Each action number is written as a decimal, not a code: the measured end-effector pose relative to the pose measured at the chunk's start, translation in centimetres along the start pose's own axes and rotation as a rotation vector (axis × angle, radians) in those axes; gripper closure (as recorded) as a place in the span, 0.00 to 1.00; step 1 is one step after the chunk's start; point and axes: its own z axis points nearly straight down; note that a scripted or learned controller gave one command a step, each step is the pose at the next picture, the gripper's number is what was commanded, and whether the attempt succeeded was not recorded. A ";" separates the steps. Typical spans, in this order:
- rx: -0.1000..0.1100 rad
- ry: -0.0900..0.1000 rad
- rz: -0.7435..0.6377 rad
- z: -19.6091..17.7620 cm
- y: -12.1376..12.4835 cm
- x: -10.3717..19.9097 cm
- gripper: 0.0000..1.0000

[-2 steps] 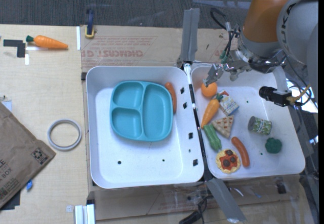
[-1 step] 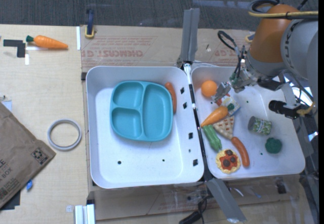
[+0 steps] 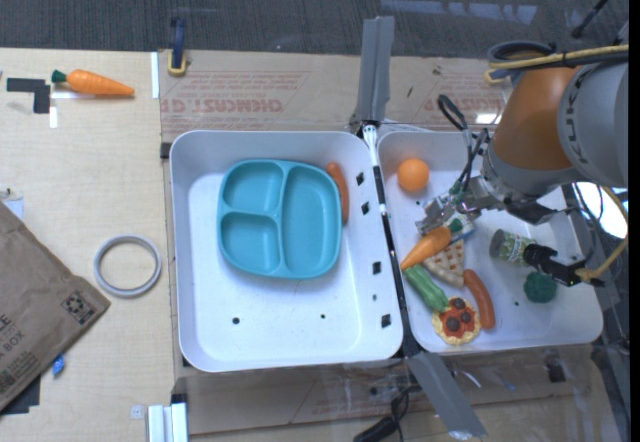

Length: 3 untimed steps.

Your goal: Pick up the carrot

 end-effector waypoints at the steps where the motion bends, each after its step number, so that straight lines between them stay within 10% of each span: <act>1: 0.004 0.002 -0.074 -9.8 1.2 2.9 0.00; 2: 0.002 0.002 -0.384 -4.8 7.2 -1.3 0.00; 3: 0.004 0.003 -0.370 0.2 7.2 -1.4 0.00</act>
